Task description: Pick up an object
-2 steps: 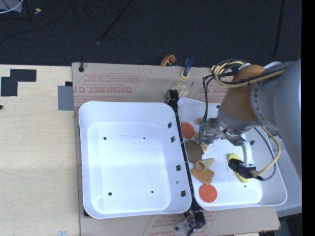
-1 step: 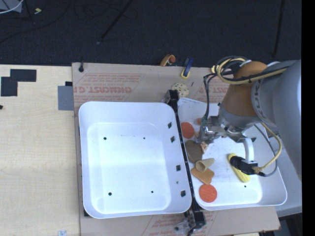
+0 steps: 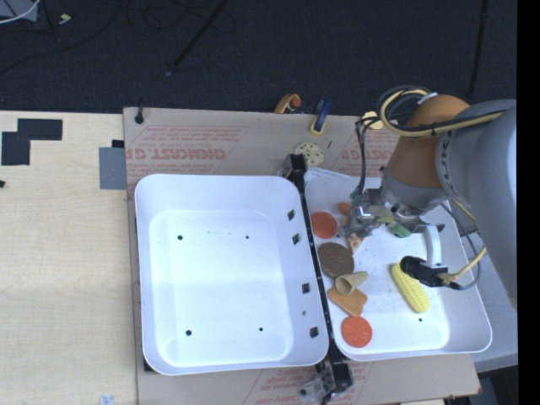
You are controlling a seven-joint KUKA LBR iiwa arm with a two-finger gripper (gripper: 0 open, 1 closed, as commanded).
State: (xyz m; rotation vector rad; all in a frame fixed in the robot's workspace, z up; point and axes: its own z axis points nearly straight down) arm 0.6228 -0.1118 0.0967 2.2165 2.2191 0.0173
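The grey arm (image 3: 485, 154) reaches in from the right, its orange band (image 3: 422, 154) above the wrist, end effector (image 3: 361, 218) pointing downward.

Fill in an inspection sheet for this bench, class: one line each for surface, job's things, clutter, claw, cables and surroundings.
Surface: brown cardboard sheet carrying two shallow white plastic bins; the left bin and right bin sit side by side.
Job's things: in the right bin, yellow toy corn cob, brown round disc, two flat orange-red discs, tan cone-shaped pieces.
Clutter: yellow and blue clips at the cardboard's far edge.
Claw: claw low over the right bin, near the discs; finger state unclear.
Cables: yellow and black cables looped on the arm; dark cables on the floor.
Surroundings: dark floor behind, light wooden board left.
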